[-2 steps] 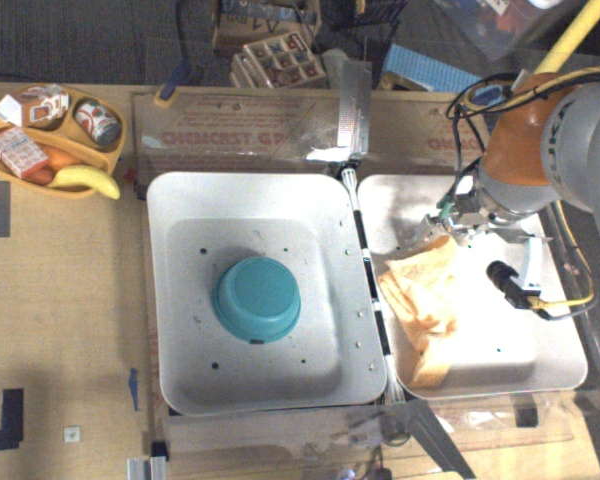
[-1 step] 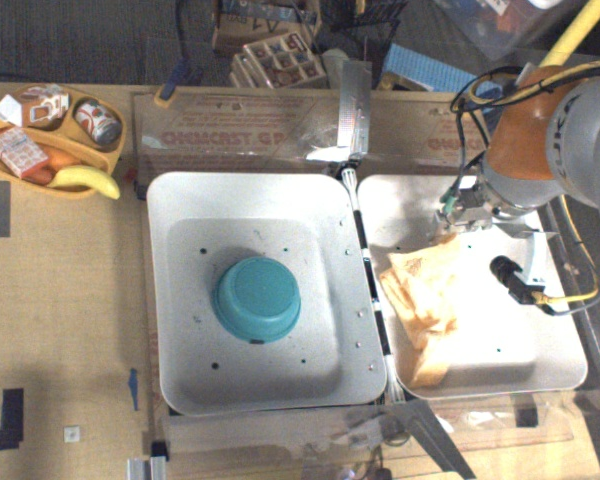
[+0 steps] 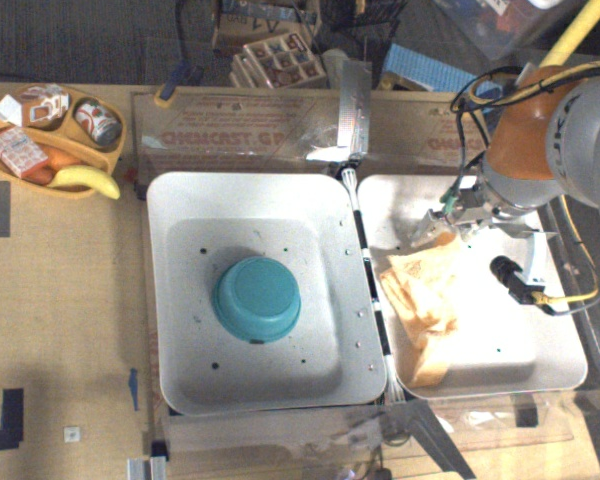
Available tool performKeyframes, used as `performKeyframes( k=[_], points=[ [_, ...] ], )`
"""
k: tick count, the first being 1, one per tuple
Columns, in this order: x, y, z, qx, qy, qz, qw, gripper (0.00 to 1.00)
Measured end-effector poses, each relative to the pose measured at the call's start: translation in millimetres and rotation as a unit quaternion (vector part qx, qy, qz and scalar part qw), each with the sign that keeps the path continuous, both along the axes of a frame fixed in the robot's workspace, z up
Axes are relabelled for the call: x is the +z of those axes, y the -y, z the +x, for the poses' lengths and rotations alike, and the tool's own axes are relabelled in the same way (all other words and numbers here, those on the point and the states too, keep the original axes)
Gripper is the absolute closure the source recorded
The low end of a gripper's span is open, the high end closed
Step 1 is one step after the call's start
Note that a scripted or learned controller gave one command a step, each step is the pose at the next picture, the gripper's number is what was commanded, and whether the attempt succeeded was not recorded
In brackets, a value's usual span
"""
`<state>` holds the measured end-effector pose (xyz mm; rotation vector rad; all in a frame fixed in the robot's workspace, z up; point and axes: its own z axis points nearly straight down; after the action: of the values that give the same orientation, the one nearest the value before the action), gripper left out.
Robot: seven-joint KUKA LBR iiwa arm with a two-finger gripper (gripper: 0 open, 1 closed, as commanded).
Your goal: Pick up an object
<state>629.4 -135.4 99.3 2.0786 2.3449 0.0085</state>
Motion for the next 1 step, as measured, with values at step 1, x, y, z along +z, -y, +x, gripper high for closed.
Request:
performKeyframes(
  k=[1],
  points=[
    [10.8,1.6,0.7,-0.001,0.002,-0.0007,1.0000,1.00]
  ],
)
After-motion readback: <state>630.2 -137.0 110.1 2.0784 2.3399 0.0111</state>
